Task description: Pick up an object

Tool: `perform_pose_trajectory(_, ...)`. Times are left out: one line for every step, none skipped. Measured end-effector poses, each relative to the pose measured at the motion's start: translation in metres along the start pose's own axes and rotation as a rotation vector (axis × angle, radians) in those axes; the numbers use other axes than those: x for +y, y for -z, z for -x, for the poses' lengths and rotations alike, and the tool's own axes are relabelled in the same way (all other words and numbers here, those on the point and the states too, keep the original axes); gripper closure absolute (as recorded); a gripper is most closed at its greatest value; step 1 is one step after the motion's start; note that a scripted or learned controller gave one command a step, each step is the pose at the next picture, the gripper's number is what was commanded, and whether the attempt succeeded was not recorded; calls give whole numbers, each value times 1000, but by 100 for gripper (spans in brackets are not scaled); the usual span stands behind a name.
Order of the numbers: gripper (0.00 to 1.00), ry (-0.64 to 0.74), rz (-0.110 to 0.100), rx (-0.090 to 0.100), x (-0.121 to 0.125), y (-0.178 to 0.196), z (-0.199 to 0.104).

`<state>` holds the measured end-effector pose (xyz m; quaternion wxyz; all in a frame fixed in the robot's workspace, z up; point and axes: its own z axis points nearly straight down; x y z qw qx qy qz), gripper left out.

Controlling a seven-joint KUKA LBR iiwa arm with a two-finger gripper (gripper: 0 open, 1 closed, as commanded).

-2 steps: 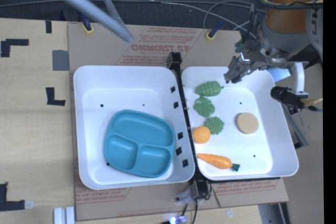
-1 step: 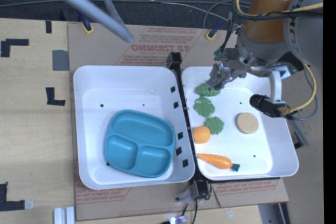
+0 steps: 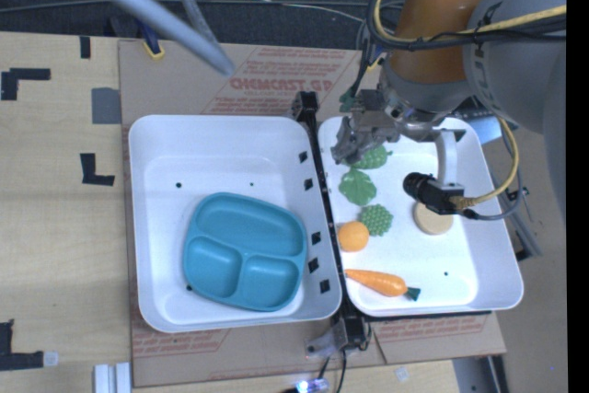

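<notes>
The pincer (image 3: 354,145) hangs over the right bin (image 3: 488,276) near a green toy (image 3: 358,188), orange ball (image 3: 352,236) and carrot (image 3: 377,283).

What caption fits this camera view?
Grey arm's gripper hovers over green toy vegetables in the right white bin; blue divided plastic tray sits left.

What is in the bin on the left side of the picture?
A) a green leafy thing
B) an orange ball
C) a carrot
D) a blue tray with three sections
D: the blue divided tray lies in the left bin, while the carrot, orange ball and green leafy pieces all sit in the right bin.
</notes>
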<state>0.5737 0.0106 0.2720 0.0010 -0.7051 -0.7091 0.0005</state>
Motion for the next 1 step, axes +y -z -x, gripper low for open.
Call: perform_pose_trajectory(100, -4, -1, -2, -14, -23, -47)
